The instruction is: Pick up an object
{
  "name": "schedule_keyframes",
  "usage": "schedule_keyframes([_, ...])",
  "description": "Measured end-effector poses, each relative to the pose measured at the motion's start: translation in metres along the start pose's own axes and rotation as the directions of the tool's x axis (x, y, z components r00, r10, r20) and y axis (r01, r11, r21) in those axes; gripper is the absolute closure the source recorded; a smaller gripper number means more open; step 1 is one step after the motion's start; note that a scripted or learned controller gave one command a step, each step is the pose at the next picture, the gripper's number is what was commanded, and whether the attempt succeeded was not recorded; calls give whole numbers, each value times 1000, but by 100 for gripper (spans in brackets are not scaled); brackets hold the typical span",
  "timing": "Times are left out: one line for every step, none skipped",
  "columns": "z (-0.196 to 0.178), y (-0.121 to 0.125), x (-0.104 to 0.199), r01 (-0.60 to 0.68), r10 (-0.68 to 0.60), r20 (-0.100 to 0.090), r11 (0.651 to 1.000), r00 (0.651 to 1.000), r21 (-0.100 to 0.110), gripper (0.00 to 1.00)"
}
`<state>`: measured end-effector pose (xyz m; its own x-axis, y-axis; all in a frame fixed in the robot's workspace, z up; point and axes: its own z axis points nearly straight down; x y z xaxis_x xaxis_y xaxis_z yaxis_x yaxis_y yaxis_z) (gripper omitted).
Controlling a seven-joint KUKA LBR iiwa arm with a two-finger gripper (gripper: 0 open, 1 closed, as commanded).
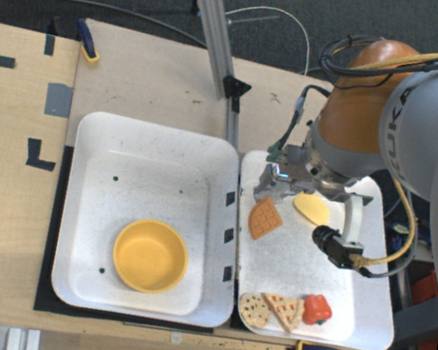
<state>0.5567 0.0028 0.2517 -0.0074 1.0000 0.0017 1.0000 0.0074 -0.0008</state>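
Near edge, right bin [367, 334]: we see cookie [252, 308], wedge [283, 310], red piece [316, 309] in row along front wall.

Left bin [72, 270]: yellow bowl [151, 255], well apart from arm.

Mid right bin: waffle [265, 219] tilted on corner, hard by left wall. Gripper [272, 181] just above it; waffle lies toward us and below.

We cannot tell gripper's spread.

Yellow piece [311, 207] just right of waffle, partly under wrist. We judge wall crowds left side; room opens rightward.

Far: desk [153, 74], pole [216, 27].
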Motion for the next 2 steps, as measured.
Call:
schedule_keyframes([-1,18,53,0,0,0,1000,1000,0,100])
schedule_keyframes([5,38,98,-2,2,1,1000,1000,0,100])
